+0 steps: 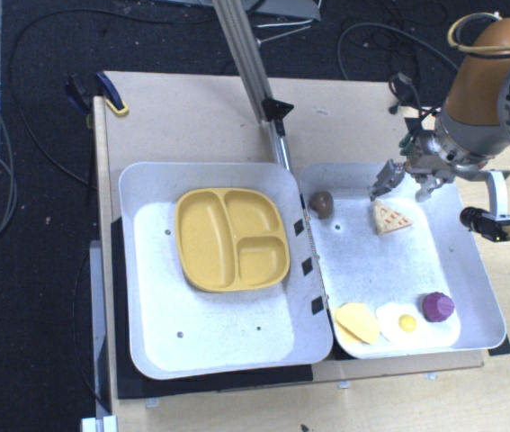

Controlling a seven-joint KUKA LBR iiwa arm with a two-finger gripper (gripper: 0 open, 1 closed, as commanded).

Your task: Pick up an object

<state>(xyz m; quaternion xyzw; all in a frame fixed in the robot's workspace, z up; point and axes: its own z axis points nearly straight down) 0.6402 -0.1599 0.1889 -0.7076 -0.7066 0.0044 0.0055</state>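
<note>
In the right bin (470,268) lie a brown round object (321,204), a tan wedge with red dots (390,218), a yellow slice (356,322), a fried egg (405,320) and a purple object (437,307). My gripper (407,182) hangs at the bin's far side, just above and behind the wedge. Its fingers (386,180) are spread apart with nothing between them.
The left bin (147,268) holds a yellow divided plate (232,238). A slanted metal pole (247,48) rises behind the bins, with its foot at their meeting edge. Cables lie on the dark floor around the bench.
</note>
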